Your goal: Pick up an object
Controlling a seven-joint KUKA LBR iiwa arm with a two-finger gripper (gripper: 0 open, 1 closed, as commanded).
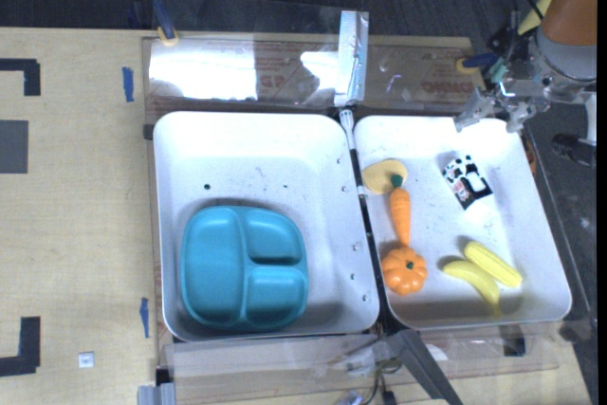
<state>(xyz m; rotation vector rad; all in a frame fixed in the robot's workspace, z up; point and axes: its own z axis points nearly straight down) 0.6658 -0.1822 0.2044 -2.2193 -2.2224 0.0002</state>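
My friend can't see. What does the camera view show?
Two white bins sit side by side: the right bin holds a carrot, pumpkin, bananas and small carton; the left bin holds a blue divided tray. The arm waits top right.

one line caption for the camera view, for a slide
Arm at right bin's far corner; carrot, pumpkin, bananas inside; blue tray left.
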